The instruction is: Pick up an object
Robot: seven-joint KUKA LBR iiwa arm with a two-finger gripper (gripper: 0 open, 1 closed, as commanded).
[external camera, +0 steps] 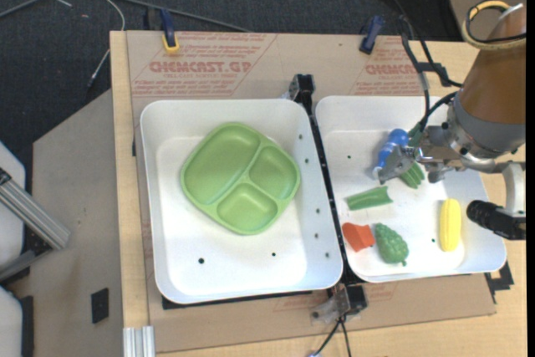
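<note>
Right of centre, the tool [407, 165] is hovering over a blue object [391, 148] and a green piece [411, 175]; its grip state is unclear. Nearby are lying a green strip [369, 198], broccoli [390, 244], a red block [358, 236] and yellow corn [450, 224].

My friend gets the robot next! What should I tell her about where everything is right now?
Gripper: low in the right bin, over a blue object and a green piece; nothing is clearly held.
Also in the right bin: green strip, red piece, green broccoli-like toy, yellow corn.
Left bin: green divided plate.
Done: nothing lifted.
Left: grasp one object and raise it.
</note>
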